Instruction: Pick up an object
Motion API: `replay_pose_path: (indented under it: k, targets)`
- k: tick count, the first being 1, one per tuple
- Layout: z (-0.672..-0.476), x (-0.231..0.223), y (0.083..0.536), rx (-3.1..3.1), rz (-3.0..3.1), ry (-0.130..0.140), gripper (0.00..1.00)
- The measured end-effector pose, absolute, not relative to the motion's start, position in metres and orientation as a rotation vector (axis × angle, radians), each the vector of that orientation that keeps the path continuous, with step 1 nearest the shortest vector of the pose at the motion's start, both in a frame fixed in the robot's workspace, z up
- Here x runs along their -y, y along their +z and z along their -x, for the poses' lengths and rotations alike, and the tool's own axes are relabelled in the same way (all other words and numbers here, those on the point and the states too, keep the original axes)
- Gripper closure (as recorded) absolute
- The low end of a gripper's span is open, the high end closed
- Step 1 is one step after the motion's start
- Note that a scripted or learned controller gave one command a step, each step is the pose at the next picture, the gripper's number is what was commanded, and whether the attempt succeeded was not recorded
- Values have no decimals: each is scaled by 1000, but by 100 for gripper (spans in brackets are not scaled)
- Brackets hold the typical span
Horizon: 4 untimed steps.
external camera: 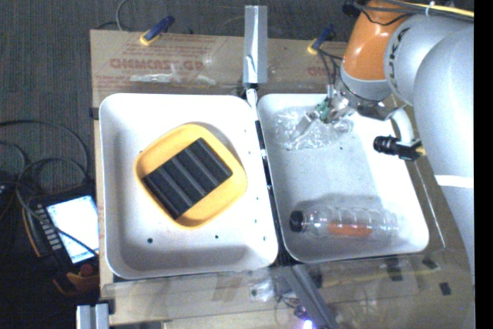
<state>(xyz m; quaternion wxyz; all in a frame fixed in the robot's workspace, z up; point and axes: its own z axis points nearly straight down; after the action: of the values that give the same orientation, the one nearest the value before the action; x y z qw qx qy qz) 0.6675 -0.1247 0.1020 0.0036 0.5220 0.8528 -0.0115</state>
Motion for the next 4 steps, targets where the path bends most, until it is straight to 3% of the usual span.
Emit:
replay_pose_path:
  k: [1,4]
  targets:
    - [-666,123,101,-2627,-1707,-20,0]
    - [-667,123,101,-2641,-1687,-25,0]
